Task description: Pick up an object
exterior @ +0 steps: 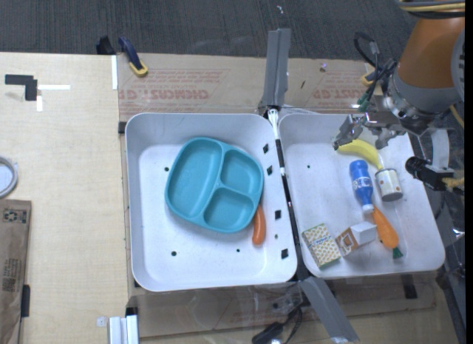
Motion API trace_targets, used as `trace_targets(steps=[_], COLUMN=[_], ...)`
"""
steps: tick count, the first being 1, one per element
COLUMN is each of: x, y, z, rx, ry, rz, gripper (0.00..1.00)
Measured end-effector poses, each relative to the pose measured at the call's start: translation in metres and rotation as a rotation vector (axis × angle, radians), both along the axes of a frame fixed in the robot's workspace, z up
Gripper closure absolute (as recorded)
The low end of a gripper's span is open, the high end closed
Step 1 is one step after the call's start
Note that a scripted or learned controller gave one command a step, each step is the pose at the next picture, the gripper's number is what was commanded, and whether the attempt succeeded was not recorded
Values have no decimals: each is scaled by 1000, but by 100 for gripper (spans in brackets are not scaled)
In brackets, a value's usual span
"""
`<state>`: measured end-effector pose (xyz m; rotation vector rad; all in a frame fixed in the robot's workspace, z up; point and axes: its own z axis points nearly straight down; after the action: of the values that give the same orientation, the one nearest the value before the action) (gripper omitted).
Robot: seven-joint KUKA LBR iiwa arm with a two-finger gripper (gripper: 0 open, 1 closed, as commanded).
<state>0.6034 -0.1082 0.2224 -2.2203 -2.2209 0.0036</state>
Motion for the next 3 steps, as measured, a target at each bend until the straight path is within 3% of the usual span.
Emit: trace_targets(steps=[1,2,3], x=[-5,-5,13], y=[-81,-82,-59], z=[-130,-121,-79], rx=[0,0,0], ry=[-2,-2,-3], rz=[-85,-89,-138], gripper=[0,100,100])
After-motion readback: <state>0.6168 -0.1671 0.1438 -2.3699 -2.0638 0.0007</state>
